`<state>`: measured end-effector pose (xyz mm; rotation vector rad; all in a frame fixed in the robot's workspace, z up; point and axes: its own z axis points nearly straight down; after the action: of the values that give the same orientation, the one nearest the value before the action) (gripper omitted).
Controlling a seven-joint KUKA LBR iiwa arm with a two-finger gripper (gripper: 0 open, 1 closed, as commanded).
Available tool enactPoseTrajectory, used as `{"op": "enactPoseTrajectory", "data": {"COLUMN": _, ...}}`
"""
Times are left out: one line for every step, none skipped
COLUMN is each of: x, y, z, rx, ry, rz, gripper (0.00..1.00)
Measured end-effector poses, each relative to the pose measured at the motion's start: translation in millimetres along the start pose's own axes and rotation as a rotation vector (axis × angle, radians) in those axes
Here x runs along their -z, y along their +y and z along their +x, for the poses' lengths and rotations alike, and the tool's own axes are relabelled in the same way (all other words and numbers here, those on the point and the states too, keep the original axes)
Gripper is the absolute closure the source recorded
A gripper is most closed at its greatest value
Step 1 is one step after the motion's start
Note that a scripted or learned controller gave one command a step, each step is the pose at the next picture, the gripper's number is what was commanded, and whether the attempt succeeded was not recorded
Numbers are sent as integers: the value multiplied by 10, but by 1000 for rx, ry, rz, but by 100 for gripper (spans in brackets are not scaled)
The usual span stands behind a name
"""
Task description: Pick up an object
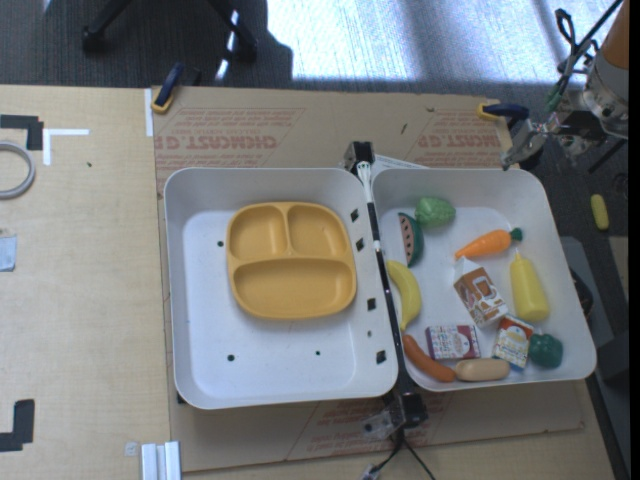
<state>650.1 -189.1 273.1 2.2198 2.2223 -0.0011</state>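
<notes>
Camera view: the claw (528, 143) hangs above the worktop (80, 298) just beyond the far right corner of the right bin (560, 238), outside its rim; whether it is open or closed I cannot tell. It grips nothing that shows. The grey arm (605, 78) comes in from the upper right, bent low toward that corner, with cables looping over it. Every toy lies inside the right bin, well short of the claw: the green leafy piece (435, 210) and the carrot (487, 243) are nearest that corner, the yellow bottle (528, 287) lies under the carrot, and the banana (404, 290) lies along the bin's left wall. Left of the right bin, touching it, the second bin (200, 368) carries a yellow divided plate (291, 260).
</notes>
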Motion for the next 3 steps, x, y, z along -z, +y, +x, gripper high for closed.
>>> {"op": "enactPoseTrajectory", "data": {"x": -1332, "y": -562, "z": 290, "rx": 25, "ry": 0, "rz": 0, "gripper": 0}}
{"op": "enactPoseTrajectory", "data": {"x": -1807, "y": -907, "z": 470, "rx": 109, "ry": 1, "rz": 0, "gripper": 0}}
{"op": "enactPoseTrajectory", "data": {"x": -1707, "y": -896, "z": 465, "rx": 107, "ry": 0, "rz": -3, "gripper": 100}}
